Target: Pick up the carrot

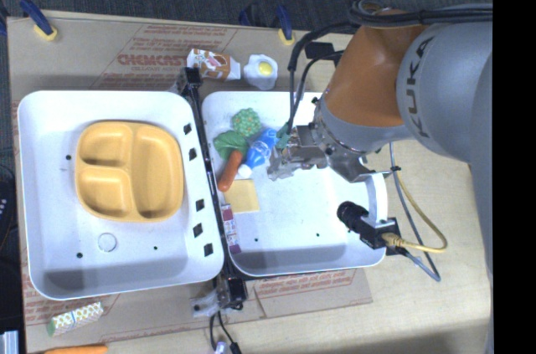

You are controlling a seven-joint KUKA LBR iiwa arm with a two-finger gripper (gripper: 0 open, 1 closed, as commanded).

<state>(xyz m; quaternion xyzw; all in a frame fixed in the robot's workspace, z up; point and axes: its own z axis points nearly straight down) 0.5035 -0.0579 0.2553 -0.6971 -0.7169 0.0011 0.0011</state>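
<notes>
The carrot [229, 170], orange with a green leafy top [228, 143], lies slanted in the right bin [293, 248] near its left wall. My gripper [286, 163] hangs over the middle of that bin, just right of a blue bottle [259, 150] and a short way right of the carrot. The grey arm with its orange band [377, 76] reaches in from the right above it. Nothing shows between the gripper's tips.
A broccoli floret [246, 121] and a pale yellow cheese slice [244, 196] lie beside the carrot. The left bin [50, 260] holds a yellow divided plate [130, 170]. Behind the bins rest a small carton [211, 64] and a white-and-yellow egg [262, 70]. A cable [419, 248] trails right.
</notes>
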